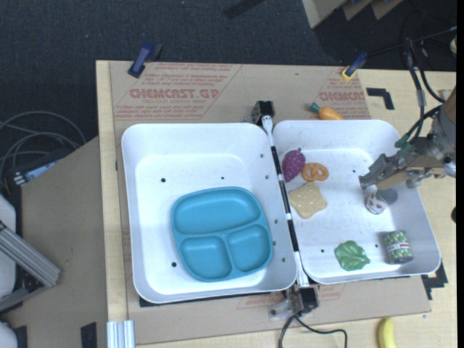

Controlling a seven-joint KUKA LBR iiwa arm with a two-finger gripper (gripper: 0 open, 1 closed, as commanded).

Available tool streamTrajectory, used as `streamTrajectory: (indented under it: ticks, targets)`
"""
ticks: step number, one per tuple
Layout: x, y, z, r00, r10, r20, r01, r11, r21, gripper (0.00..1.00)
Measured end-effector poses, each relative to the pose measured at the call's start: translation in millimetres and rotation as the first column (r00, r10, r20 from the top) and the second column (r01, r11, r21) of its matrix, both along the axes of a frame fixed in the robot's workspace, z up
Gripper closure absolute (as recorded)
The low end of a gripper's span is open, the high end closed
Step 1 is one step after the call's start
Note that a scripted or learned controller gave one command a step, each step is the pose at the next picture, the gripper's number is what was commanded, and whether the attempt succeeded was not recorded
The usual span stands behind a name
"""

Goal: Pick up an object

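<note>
Looking into the right bin (406,145), you see the gripper (377,188) poised just above a small cup (375,204). You cannot tell how wide it stands, nor whether it grips anything.

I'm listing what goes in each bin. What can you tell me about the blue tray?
The blue tray lies flat in the left bin, toward its front, turned slightly askew. It looks like smooth plastic with rounded corners, divided into three compartments: one long one at the back and two smaller ones in front. It holds nothing, and nothing but the bin floor touches it.
</note>
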State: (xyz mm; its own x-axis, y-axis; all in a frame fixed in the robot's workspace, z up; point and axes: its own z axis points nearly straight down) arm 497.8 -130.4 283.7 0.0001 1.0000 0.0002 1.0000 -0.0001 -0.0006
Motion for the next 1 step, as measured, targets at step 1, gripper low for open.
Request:
streamTrajectory:
  ticks: [1]
  targets:
    - [62.7,9.8,-139.5,1.000,0.000,-0.004,0.000,1.000,0.001,0.00]
